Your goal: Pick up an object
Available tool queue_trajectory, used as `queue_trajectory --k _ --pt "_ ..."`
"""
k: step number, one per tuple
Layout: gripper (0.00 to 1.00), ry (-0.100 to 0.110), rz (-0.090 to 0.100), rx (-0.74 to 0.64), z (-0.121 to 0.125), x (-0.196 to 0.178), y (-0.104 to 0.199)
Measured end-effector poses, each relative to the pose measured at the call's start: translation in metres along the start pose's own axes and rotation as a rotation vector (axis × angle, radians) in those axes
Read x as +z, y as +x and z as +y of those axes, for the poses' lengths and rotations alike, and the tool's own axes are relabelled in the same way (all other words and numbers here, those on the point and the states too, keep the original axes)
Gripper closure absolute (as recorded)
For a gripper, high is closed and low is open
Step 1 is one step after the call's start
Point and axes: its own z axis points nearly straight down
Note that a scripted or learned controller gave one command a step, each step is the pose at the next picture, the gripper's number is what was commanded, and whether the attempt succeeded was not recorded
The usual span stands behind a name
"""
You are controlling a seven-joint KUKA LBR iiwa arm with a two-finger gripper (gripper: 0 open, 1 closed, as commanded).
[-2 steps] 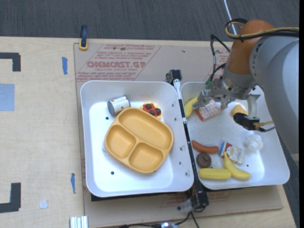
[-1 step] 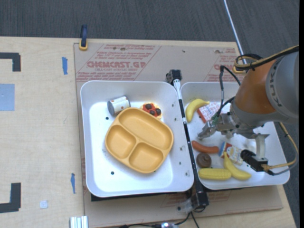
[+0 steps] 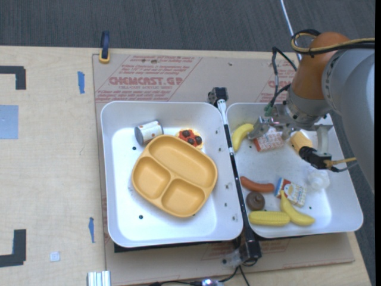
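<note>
Arm (image 3: pixel 333 70) reaches in over right bin (image 3: pixel 345 219). Pincer (image 3: pixel 271 130) low at bin's far end — fingers' state cannot tell. Red-and-white packet (image 3: pixel 269 142) directly beneath pincer, touching or not unclear; curved banana (image 3: pixel 240 134) just beside it. Sausage (image 3: pixel 257 185), brown puck (image 3: pixel 256 201), two bananas (image 3: pixel 280 218) near front. Left bin (image 3: pixel 113 177) — yellow divided plate (image 3: pixel 174 174), small can (image 3: pixel 147 131).

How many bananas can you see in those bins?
3, all in the right bin: one banana near its upper left corner, two at the front edge. The arm might hide more.
</note>
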Motion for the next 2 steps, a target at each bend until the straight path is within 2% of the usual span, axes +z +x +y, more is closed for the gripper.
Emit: queue_trajectory --k 1,2 --pt "1.0 -0.003 -0.002 -0.001 0.001 -0.011 0.0" --pt "1.0 -0.005 0.001 0.0 -0.048 -0.1 0.032"
